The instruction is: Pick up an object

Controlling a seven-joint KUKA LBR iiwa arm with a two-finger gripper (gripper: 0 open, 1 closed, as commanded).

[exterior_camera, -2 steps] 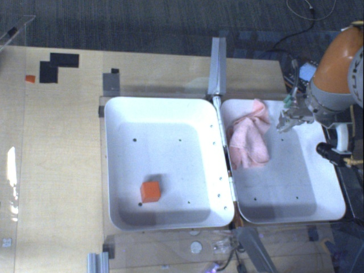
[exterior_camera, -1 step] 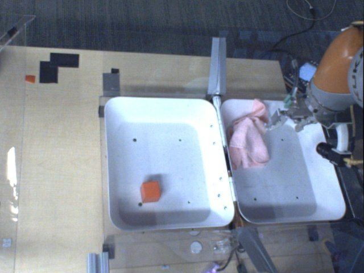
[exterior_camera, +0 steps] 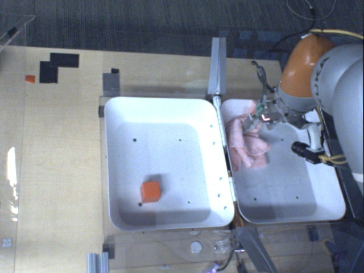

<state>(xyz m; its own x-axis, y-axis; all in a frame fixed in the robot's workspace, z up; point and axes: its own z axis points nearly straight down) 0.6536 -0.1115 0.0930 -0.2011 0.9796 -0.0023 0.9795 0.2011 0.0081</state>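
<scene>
A pink, soft, crumpled object (exterior_camera: 245, 144) lies against the left wall of the right bin (exterior_camera: 296, 206). My gripper (exterior_camera: 259, 117) is low in that bin's back part, right at the pink object's upper right end and seemingly touching it. An orange block (exterior_camera: 151, 191) rests on the floor of the left bin (exterior_camera: 165, 118), toward its front left, far from the gripper.
A grey metal divider (exterior_camera: 216, 67) runs between the two bins at the back. The grey arm with its orange band (exterior_camera: 301, 67) covers the right bin's back right corner. Black markers (exterior_camera: 56, 66) lie on the wooden bench at the far left.
</scene>
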